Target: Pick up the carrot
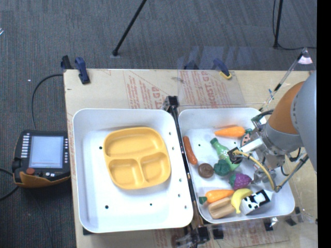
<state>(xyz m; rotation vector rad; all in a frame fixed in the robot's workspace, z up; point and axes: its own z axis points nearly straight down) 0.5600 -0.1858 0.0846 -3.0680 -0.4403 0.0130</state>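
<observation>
Right bin [192, 119], near edge: bun [221, 208], banana [240, 198] and black-and-white carton [256, 201] bunched in a row. Near carrot [220, 195] lies flat just behind the bun, touching the banana. Next back: purple grapes [240, 180], brown cookie [206, 170], broccoli [223, 167], green bottle [219, 147]. Sausage [190, 150] lies along the left wall. Far carrot [230, 132] lies flat near the back wall, apart from the rest.

Hand [266, 175] is over the right side of this bin, by the grapes, well clear of both carrots. Can't tell how open it is; nothing visibly held.

Left bin [85, 138] has 1 yellow 3-compartment tray [137, 156]. 2 clamps [83, 71] sit on the far edge of the bench [134, 87].
</observation>
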